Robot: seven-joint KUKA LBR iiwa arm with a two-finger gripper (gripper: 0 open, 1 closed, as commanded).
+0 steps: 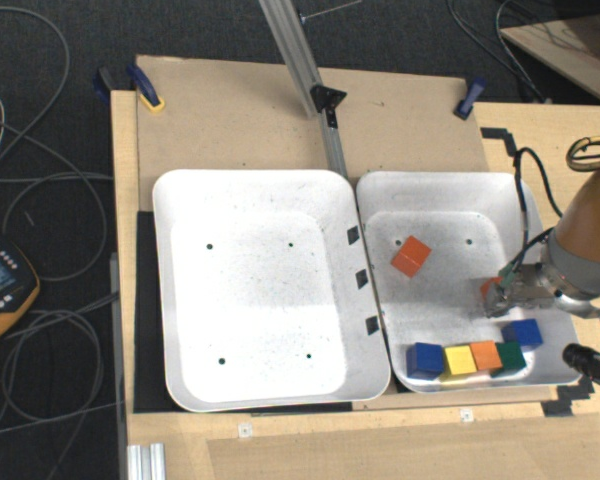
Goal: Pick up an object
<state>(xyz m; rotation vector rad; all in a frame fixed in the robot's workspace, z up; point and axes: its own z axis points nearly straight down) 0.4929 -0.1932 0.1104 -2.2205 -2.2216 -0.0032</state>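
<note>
An orange block (pixel 412 255) lies tilted in the upper middle of the right bin (pixel 435 193). Along that bin's front wall sit a blue block (pixel 426 358), a yellow block (pixel 460 359), an orange block (pixel 485 354) and a green block (pixel 511 357), with another blue block (pixel 522 332) just behind the green one. My gripper (pixel 502 296) is low at the bin's right side, just above the second blue block. A small red thing (pixel 489 287) shows right at the gripper's left tip; whether it is gripped is unclear.
The left bin (pixel 180 268) lies beside the right one, joined by black clips (pixel 361 279). A metal pole (pixel 300 58) slants over the bench's back. A black cable (pixel 528 183) runs down toward the wrist. Blue clamps (pixel 145 86) hold the board's far corners.
</note>
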